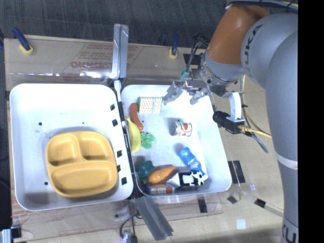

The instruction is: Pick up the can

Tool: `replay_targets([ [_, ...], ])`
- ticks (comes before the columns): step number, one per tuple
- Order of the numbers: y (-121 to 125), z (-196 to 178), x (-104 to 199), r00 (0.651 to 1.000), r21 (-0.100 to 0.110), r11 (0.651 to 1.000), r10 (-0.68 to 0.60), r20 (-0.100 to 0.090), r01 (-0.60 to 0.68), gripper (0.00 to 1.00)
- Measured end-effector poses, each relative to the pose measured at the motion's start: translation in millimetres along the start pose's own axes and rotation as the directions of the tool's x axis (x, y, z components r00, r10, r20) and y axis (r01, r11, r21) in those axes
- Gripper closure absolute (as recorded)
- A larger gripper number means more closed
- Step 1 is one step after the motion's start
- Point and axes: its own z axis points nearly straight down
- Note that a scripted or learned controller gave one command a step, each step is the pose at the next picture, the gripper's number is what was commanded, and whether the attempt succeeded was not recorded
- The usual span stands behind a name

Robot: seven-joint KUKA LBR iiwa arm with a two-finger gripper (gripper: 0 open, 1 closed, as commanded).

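The hand (183,92) hangs over the right bin's (215,135) far edge with fingers spread and nothing between them, its wrist partly hidden by the arm. The can (180,128), silver with a red patch, lies on its side mid-bin, apart from the hand. Bare white floor surrounds it; the bottle (190,159) lies nearer the front.

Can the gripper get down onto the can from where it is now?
Probably yes: the can lies on its side on bare bin floor, apart from the blue bottle, and the open gripper hangs just beyond it.
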Motion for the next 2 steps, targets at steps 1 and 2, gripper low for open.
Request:
replay_targets([
  [1,-50,126,-38,0.999,0.001,0.999,-0.052,0.000,0.052,0.00],
  [2,-41,21,-40,0.979,-0.004,0.979,-0.205,0.002,0.205,0.00],
])
